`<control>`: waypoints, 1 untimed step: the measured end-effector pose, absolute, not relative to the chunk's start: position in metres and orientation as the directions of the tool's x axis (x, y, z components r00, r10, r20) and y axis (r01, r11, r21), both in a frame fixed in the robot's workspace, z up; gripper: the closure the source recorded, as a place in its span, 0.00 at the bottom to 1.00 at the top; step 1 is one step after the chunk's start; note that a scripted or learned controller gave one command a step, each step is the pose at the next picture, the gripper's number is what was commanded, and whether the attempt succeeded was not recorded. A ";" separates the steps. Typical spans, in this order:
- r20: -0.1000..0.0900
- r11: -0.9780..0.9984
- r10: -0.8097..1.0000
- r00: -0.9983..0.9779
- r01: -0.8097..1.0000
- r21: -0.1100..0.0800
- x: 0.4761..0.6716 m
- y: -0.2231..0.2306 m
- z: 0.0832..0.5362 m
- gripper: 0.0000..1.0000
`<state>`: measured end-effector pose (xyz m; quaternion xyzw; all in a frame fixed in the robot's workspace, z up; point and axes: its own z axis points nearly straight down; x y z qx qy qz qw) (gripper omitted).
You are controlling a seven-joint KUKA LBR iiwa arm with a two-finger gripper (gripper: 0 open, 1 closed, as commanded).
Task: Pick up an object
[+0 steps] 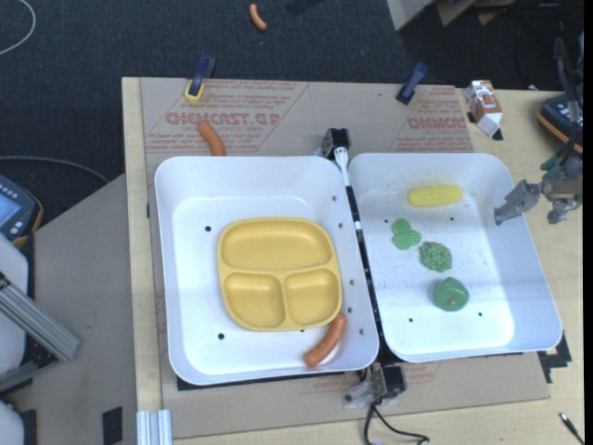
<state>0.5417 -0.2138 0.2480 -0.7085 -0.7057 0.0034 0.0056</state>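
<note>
Pincer (536, 207) at the right rim of the right bin (519, 327), fingers (511, 209) spread apart, clamped on nothing. Nearest to it, up and to the left: a yellow corn cob (435, 195), near the bin's far wall, long axis across the bin, one end toward the pincer. Left of the pincer and lower: a green leafy piece (405, 235), then a broccoli floret (435, 256), then a round green pepper (450, 295), strung in a slanting line, all apart from the fingers.

Well to the left, in the left bin (176, 248): a yellow divided plate (278, 273), and a sausage (325, 343) touching the plate's near corner, slanting up toward the right.

Far left on the bench, beyond the bins: another sausage (211, 138).
</note>
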 end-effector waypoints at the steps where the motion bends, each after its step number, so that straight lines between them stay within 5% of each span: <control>1: -0.001 0.000 1.000 0.000 1.000 0.000 0.544 -0.213 0.255 0.00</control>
